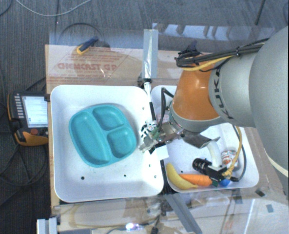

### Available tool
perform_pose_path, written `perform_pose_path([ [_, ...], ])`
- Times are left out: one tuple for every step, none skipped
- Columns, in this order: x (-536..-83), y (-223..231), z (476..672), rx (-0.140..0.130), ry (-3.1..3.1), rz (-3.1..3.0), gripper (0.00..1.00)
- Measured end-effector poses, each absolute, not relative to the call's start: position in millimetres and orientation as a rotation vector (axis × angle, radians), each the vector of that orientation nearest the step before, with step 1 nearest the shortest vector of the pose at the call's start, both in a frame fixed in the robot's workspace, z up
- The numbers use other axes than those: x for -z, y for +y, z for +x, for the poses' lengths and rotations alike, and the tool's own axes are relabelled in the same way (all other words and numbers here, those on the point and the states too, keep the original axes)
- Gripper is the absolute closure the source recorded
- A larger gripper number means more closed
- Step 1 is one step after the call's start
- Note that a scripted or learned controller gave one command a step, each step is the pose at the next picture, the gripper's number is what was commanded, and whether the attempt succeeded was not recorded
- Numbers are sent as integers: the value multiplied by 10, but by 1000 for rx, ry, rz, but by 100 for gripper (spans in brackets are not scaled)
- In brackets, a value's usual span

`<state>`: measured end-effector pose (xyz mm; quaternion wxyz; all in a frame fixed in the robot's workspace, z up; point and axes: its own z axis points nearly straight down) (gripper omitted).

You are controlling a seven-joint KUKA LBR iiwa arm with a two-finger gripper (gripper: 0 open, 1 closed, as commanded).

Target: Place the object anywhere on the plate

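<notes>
Two white bins sit side by side. The blue plate point(103, 135) lies just left of the gripper point(150, 139); I cannot tell its grip.

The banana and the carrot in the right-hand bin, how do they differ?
The banana is yellow and curved; the carrot is orange and nearly straight. The banana hugs the right bin's lower left corner, while the carrot lies further in, beside it. Both are long, slim, lying flat, and neither is on the blue plate.

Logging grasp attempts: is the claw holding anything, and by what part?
Cannot be told. The claw sits low over the divide between the bins, beside the plate; nothing is clearly visible in it.
</notes>
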<state>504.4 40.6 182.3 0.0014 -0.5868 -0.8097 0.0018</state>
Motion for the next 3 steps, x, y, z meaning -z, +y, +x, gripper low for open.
perform_pose_path([
  [-1825, 992, 5843, -6, -2767, -1485, 100],
  [-1868, 1284, 5549, -3, -2928, -1134, 100],
  [-1870, 1284, 5550, -3, -2928, -1135, 0],
])
